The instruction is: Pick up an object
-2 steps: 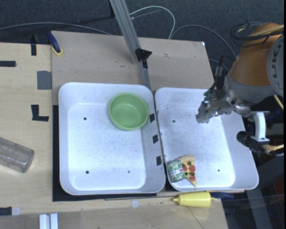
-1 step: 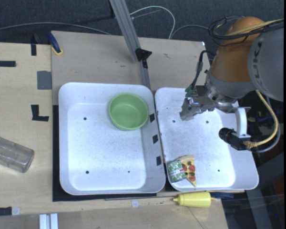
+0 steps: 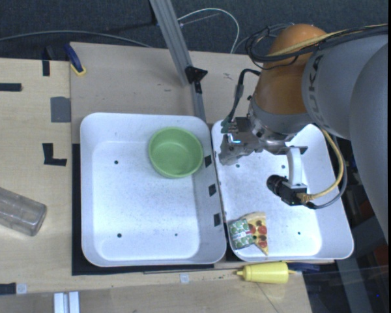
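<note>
A green bowl (image 3: pixel 175 152) sits upright in the left bin (image 3: pixel 104 194), near its far right corner. A small packet printed in green and red (image 3: pixel 248 232) lies at the near left corner of the right bin (image 3: pixel 313 240). My gripper (image 3: pixel 231 151) hangs over the far left part of the right bin, close to the wall between the bins. It is to the right of the bowl and well above the packet in the view. Nothing shows between its fingers.
A yellow bottle (image 3: pixel 266 272) lies on the bench just in front of the right bin. A clear plastic container (image 3: pixel 12 208) lies on the bench at the far left. A grey pole (image 3: pixel 176 38) slants down to the bins' far edge.
</note>
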Motion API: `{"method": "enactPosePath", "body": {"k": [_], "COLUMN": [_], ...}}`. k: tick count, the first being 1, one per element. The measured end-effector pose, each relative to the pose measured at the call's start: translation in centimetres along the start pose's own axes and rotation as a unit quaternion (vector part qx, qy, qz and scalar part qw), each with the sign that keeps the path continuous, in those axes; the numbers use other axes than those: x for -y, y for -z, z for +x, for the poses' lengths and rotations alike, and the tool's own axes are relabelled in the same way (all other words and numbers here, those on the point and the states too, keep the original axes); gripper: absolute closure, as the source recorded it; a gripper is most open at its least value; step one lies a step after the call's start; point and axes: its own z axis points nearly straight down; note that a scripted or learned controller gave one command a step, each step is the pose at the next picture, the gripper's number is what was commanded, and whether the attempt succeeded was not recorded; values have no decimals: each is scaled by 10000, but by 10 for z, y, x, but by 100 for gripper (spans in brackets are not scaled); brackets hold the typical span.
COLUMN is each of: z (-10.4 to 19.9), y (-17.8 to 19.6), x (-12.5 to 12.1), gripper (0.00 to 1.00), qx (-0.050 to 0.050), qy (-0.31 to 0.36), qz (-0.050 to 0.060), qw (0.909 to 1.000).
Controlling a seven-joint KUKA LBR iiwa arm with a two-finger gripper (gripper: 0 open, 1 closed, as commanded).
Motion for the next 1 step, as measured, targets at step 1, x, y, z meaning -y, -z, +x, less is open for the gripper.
{"method": "enactPosePath", "body": {"k": [1], "z": [61], "y": [5], "x": [-11], "gripper": [100], "qx": [-5], "qy": [7], "qz": [-12], "qw": [10000]}}
